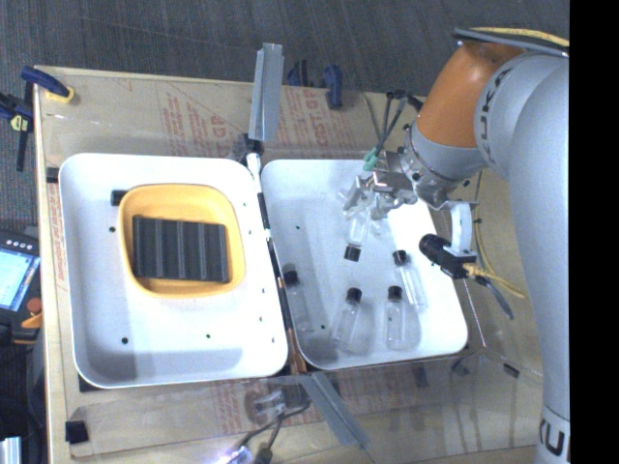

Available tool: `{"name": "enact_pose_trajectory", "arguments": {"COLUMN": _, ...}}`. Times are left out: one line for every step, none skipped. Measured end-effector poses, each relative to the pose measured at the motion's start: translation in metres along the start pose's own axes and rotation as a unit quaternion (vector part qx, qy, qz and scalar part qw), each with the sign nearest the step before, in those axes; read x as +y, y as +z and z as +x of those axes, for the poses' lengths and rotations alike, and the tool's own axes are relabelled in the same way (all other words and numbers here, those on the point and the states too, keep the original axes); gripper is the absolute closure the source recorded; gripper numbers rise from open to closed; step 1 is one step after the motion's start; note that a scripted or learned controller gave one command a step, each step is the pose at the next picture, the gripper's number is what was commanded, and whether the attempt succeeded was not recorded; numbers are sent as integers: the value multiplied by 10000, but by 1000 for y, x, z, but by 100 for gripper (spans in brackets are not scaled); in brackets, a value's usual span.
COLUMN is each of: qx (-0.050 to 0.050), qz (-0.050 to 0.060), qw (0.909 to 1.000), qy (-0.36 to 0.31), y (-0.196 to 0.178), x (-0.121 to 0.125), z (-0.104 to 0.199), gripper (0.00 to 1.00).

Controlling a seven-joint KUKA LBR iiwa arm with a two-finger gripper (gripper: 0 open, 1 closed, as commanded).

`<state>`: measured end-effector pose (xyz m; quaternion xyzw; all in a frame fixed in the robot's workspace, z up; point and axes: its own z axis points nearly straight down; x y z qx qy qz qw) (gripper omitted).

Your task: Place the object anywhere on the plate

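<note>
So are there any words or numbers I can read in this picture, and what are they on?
"KU": dark letters low on the grey arm, cut off at the picture's edge.
Red printing on the brown bench board: too blurred to read.
Lit screen of the device at the left edge: too small to read.
Nothing readable on the vials, the yellow plate or the white bins.

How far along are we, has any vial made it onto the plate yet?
Nothing looks placed yet: the yellow plate with its dark ribbed insert in the left white bin carries no vial. The hand is low in the right white bin, at a clear black-capped vial; a grip can't be confirmed. Four more vials lie nearby. Lifting, carrying and placing remain.
</note>
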<state>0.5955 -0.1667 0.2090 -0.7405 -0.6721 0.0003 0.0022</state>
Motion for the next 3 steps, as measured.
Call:
{"name": "enact_pose_trajectory", "arguments": {"qx": -14, "qz": -8, "qw": 9969, "qy": -784, "y": -19, "x": 15, "z": 64, "gripper": 100}}
{"name": "enact_pose_trajectory", "arguments": {"qx": -12, "qz": 8, "qw": 9878, "qy": -1558, "y": 13, "x": 18, "z": 136, "gripper": 100}}
{"name": "enact_pose_trajectory", "arguments": {"qx": -14, "qz": 6, "qw": 9878, "qy": -1556, "y": 13, "x": 18, "z": 136, "gripper": 0}}
